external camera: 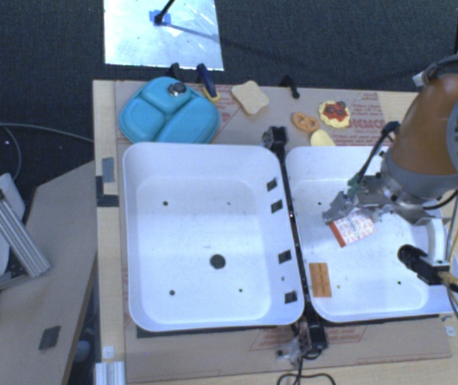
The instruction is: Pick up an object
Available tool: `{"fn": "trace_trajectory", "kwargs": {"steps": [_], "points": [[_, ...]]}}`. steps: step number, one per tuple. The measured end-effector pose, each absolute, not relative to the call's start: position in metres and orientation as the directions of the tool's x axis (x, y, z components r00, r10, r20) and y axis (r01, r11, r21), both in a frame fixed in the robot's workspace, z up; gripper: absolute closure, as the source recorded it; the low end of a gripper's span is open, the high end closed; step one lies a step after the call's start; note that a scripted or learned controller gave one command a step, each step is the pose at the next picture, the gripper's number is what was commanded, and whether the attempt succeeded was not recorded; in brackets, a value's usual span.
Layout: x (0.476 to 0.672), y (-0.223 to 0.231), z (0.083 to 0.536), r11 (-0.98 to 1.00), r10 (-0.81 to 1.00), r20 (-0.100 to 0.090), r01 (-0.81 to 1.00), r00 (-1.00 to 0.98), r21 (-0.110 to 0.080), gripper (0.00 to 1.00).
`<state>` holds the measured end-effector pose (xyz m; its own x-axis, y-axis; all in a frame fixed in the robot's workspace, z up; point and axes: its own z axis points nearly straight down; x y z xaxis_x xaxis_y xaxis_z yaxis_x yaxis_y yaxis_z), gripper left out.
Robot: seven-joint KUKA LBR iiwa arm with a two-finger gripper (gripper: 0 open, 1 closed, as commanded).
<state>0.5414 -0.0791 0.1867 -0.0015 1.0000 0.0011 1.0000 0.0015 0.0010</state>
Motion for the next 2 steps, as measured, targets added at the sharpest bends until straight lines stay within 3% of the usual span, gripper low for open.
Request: {"fn": "trace_trajectory", "kwargs": {"steps": [1, 2], "points": [[0.592, 0.012, 0.185, 0.013, 1.0, 0.003, 1.0, -0.013, 0.006, 1.0], [0.546, 0.036, 0.209, 0.007, 1.0, 0.002, 1.0, -0.007, 0.0, 1.0]]}}
